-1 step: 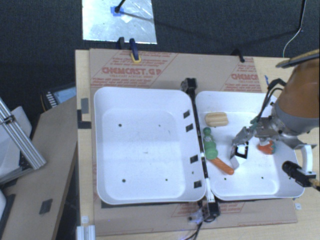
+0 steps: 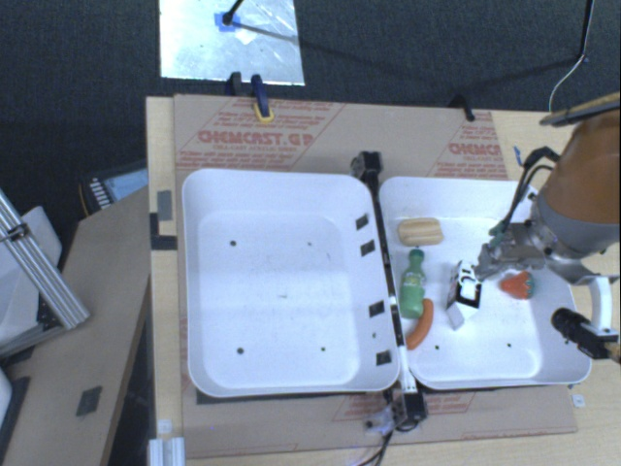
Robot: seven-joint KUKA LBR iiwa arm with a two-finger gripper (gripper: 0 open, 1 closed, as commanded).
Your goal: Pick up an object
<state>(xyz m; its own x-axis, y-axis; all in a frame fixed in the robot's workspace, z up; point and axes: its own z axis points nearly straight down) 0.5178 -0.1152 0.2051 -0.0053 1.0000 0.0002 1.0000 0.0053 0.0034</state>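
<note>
The right bin holds a tan bread roll near its back left. In front of the roll a green bottle lies along the left wall. An orange carrot lies just in front of the bottle. A red, strawberry-like piece sits right of the bin's middle, partly under the arm's wrist. My gripper hangs low over the middle of this bin, between the bottle and the red piece. I see nothing held in it.
The left bin stands beside the right one, and a black divider with clips runs between them. The grey arm with its orange band covers the right bin's far right corner. Cardboard lies under both bins.
</note>
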